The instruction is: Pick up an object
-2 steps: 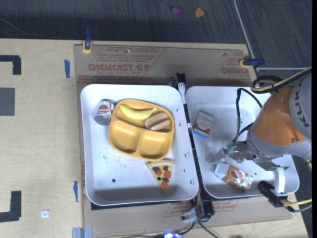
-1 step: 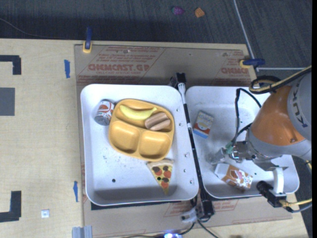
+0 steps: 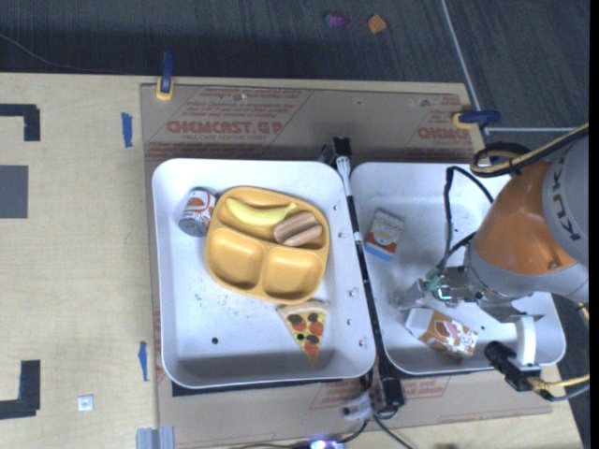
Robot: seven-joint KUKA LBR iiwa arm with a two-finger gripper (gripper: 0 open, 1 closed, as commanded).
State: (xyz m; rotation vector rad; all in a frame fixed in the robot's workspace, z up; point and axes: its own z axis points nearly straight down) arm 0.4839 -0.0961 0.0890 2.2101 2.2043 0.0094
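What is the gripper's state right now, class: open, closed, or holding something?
Gripper: cannot be told; it hangs low over the right bin, beside the snack packet.

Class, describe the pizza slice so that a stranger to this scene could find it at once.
Start at the left white bin. A yellow divided plate sits in its middle; just below the plate's lower right edge lies the pizza slice, pointing toward the bin's near rim. It is the only flat triangle there, tan with dark and red toppings.

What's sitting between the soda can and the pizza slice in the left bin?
In the camera view, the yellow divided tray lies between the can and the pizza slice, holding a banana and a hot dog in its top compartment.
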